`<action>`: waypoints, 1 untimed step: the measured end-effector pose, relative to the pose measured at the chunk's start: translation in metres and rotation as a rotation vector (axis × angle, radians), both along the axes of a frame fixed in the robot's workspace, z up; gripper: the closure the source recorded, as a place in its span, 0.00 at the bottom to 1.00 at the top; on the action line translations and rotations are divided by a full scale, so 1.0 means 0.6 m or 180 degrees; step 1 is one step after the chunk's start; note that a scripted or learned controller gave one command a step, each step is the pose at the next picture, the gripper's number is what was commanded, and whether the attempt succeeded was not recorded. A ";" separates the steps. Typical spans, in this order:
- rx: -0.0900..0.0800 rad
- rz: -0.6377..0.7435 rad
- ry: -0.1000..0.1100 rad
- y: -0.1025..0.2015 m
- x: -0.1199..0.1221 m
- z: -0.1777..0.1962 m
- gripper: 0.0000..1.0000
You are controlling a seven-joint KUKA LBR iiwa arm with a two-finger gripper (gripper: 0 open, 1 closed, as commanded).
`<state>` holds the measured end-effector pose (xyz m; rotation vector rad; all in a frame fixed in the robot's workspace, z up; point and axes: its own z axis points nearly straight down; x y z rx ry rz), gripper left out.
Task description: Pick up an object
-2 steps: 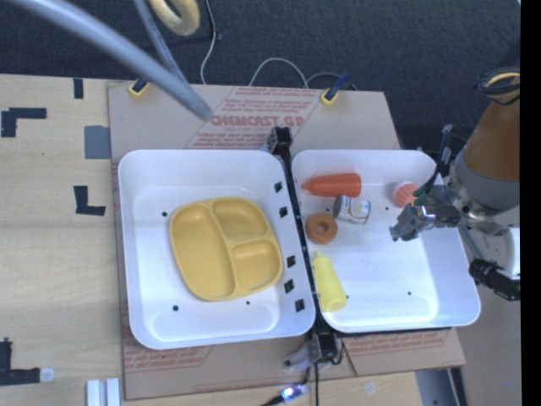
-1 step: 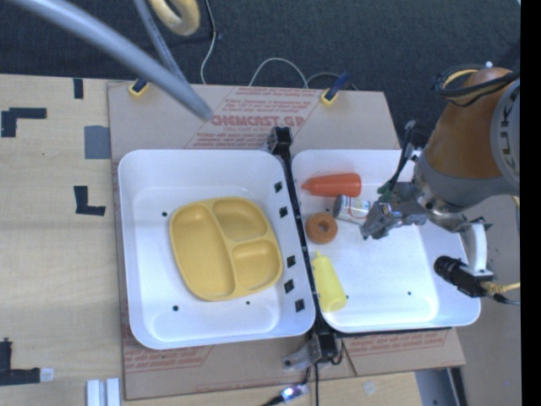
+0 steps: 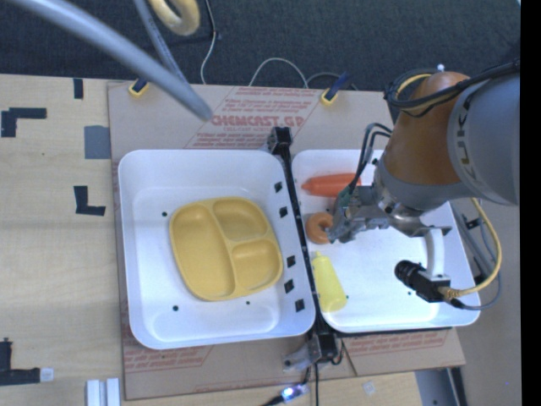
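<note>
- Reach step: gripper [image 3: 342,224] low in right bin [image 3: 380,303], just beside orange ring-shaped object [image 3: 319,227].
- Finger state hard to make out; cannot tell.
- Next: close squarely, then lift.

The grey arm [image 3: 494,142] reaches in from the right, its orange band [image 3: 427,134] bulking above the wrist. The wrist bends down and leftward, with the end effector [image 3: 342,222] low at its tip, cables looping around it.
</note>
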<state>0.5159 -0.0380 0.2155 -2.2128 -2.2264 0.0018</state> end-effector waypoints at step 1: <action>0.0000 0.0003 -0.0007 0.083 0.002 0.019 1.00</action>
